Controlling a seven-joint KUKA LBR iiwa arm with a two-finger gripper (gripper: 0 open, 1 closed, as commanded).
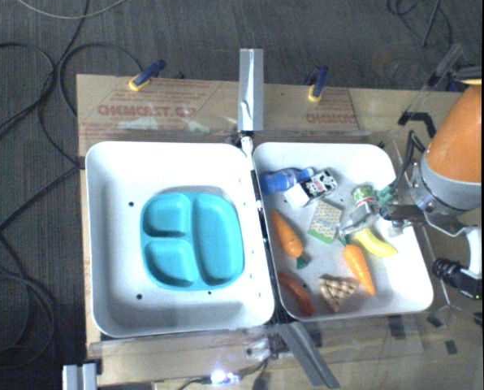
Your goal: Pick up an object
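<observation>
Over the right-hand bin [404, 295], my claw [364, 218] hovers low at its three o'clock side, just beside the banana [376, 243]; whether it is spread or pinched I cannot tell, so by my reckoning the pick is not yet made; two white bins sit side by side, the left bin [112, 218] bearing one blue tray [193, 238]; smaller still, two carrots [287, 236], one at the centre, one at five o'clock.
</observation>
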